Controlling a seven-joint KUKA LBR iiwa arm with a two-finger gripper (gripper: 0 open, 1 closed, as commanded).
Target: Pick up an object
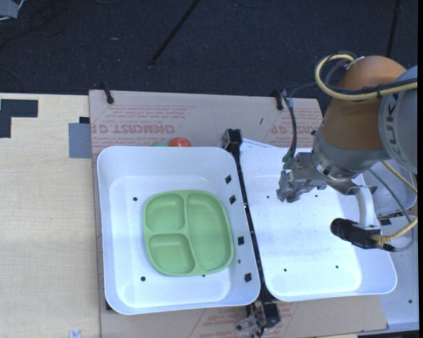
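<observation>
A cardboard sheet (162,122) on the bench carries the left bin (120,273) and the right bin (317,277), their inner rims meeting along a black strip (244,217), and the grey arm (359,118) reaches in over the right bin's far half. A green three-section plate (188,232) lies flat in the middle of the left bin, well apart from the gripper (289,189), with both inner rims and the strip between them. The gripper hangs above the right bin's bare floor near that strip, its state, clenched or released, not discernible at this angle; a small orange-red thing (179,143) sits just outside the left bin's far rim.
</observation>
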